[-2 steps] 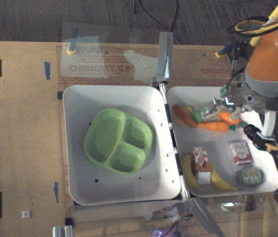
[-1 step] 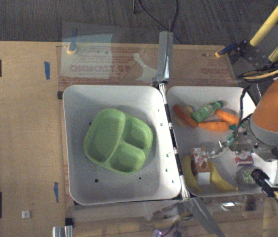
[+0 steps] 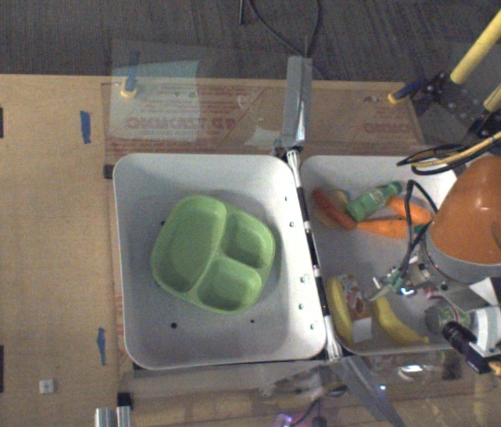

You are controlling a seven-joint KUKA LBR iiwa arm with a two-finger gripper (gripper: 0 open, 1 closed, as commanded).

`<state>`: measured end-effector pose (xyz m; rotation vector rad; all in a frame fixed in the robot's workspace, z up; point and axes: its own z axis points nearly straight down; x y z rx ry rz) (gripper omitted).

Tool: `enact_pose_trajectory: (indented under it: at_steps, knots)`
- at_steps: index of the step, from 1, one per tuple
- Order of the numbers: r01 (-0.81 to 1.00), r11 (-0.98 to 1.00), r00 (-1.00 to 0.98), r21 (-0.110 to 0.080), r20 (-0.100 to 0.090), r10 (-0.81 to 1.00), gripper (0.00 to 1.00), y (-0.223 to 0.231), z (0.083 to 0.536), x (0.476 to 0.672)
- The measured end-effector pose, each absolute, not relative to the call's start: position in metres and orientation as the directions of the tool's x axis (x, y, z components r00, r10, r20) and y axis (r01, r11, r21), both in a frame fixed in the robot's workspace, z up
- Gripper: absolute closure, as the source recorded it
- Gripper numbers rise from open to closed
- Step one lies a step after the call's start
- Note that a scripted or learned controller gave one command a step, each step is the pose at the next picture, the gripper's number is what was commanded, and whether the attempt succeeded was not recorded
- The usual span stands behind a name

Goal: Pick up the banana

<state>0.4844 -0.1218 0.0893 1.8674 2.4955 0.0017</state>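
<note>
arm (image 3: 477, 221) low — gripper (image 3: 399, 281) above banana (image 3: 396, 324)

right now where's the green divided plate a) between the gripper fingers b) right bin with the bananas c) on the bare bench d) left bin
d: the green divided plate lies flat inside the left bin, while the bananas lie in the right bin below the gripper.

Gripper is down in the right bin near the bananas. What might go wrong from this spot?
1. The gripper hovers between two bananas, one below it and another to its left, so it may close on neither.
2. A small packet lies against the left banana and could be grabbed instead.
3. The carrot and green bottle crowd the bin just above, so a sweep may knock them.
</note>
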Motion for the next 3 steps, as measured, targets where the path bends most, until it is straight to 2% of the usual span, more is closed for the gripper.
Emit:
enact_pose_trajectory:
  at_steps: [1, 2, 3]
  knots:
    - [0.960, 0.280, -0.280, 0.015, -0.015, 0.960, 1.00, -0.121, 0.097, 0.485]
    - [0.958, 0.286, -0.286, -0.003, 0.001, 0.958, 1.00, -0.085, 0.182, 0.480]
    - [0.959, 0.284, -0.284, -0.003, 0.001, 0.959, 0.00, -0.086, 0.182, 0.480]
